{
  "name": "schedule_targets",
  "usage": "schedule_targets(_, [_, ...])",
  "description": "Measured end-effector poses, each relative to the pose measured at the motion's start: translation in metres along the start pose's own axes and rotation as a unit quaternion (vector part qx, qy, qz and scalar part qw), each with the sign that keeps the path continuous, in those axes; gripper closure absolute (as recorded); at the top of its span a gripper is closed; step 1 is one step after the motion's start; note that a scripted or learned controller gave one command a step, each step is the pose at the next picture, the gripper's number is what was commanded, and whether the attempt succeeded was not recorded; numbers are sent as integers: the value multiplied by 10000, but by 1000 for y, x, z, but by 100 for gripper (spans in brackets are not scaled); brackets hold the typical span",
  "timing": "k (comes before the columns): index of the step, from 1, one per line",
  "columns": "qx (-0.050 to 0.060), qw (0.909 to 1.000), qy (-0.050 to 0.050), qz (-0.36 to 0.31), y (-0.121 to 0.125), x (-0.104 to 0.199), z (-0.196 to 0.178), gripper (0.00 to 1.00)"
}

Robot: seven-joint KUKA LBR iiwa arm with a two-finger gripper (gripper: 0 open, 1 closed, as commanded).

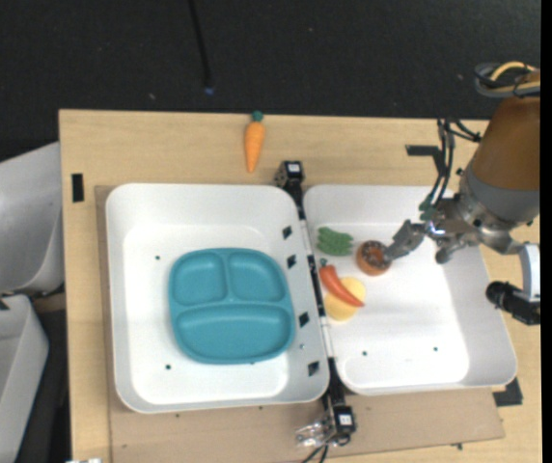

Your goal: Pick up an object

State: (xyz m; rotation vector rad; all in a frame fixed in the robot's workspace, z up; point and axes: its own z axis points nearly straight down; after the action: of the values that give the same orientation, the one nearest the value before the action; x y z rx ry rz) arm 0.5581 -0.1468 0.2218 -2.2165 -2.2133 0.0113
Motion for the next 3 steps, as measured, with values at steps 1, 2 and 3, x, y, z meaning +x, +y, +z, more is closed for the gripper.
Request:
schedule_targets(1, [-61,10000,-10,-14,3,0,-7,0])
schedule_targets(2, [-40,10000,-11,-7,6,6,54,0])
schedule_targets(3, [-45,10000,-15,-1,8,-4,101,0])
